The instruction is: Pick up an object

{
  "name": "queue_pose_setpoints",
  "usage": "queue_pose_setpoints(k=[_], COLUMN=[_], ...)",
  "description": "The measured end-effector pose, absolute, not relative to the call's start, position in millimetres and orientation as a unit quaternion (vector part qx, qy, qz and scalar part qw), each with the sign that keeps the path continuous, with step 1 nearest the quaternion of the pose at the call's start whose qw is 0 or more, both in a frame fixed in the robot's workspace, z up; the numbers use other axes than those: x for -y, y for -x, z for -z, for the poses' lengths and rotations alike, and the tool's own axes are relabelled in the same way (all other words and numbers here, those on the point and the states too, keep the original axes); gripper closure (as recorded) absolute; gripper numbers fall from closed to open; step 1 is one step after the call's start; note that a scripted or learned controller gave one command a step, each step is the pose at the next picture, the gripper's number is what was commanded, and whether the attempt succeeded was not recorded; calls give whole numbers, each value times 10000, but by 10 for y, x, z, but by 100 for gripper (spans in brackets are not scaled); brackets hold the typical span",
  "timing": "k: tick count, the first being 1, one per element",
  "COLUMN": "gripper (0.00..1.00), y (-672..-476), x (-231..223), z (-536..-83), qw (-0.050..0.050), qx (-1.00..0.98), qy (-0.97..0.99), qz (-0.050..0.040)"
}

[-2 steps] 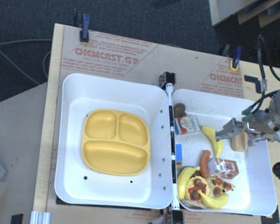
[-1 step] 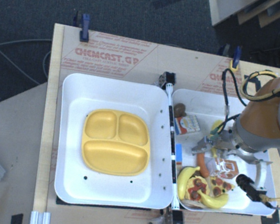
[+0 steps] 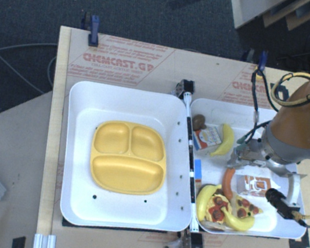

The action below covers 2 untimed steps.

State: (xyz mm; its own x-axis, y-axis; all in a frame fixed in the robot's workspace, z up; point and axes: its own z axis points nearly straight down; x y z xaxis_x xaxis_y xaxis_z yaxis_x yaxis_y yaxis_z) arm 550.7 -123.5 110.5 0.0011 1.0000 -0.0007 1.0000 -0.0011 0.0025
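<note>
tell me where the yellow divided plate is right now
In the camera view, the yellow divided plate lies flat in the middle of the left white bin, across the bins' shared rim from the bananas and other food in the right bin.

A yellow plate (image 3: 128, 158) with three parts sits in the white bin (image 3: 82, 102) far left of the tool. Blue clamps (image 3: 93, 26) grip the board's (image 3: 53, 133) back edge.
</note>
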Motion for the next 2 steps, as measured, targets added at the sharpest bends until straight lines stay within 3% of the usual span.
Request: queue_pose_setpoints(k=[1,2], gripper=[0,0], y=[-5505,-5273], x=[1234,1154], z=[-1098,-831], qw=[6,-21], qx=[-7066,-7070], qy=[-7076,-7073], qz=[-5,8])
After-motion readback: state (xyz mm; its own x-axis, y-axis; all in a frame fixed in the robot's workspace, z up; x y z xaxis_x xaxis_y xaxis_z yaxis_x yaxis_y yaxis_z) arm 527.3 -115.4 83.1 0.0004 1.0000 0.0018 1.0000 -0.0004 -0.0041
